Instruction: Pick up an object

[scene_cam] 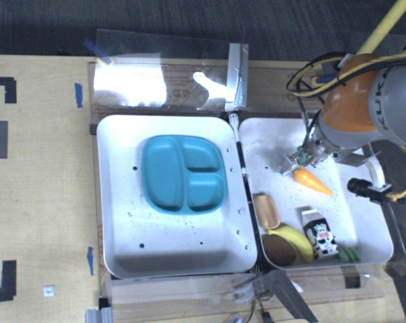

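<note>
The hand (301,159) hangs low in the right bin (270,136), just beside the carrot (313,181), seemingly lining up a grasp. Its grip state cannot be told.

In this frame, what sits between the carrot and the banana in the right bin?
In the camera view, only bare white bin floor lies between the carrot and the banana; the cow toy stands off to the side.

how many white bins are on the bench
2. The left bin holds a blue divided plate; the right bin holds the carrot, banana and other small items.
</note>
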Available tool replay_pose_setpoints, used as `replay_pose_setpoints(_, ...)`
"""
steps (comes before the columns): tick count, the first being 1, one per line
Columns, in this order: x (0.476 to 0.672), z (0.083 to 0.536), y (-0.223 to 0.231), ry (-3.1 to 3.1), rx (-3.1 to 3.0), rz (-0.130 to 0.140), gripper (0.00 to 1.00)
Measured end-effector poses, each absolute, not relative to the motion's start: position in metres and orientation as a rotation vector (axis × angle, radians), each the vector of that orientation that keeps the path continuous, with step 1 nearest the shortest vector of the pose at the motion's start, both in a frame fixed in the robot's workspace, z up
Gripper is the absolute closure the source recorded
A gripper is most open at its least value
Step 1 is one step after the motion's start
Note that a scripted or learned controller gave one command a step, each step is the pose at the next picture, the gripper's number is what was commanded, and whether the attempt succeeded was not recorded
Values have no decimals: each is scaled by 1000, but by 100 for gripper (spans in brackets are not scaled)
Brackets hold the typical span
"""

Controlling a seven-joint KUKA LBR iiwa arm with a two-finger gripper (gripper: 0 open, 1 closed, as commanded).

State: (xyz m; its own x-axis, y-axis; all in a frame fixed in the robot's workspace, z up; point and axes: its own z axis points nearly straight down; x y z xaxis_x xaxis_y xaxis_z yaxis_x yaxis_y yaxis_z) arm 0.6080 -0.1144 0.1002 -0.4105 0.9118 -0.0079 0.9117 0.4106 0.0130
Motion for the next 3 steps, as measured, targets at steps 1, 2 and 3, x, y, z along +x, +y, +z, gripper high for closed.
replay_pose_setpoints(1, 608, 99, -114, 2628, 1699, 10, 0)
replay_pose_setpoints(2, 600, 86, -179, 2368, 2061, 4, 0)
replay_pose_setpoints(3, 573, 87, -183, 2490, 1914, 5, 0)
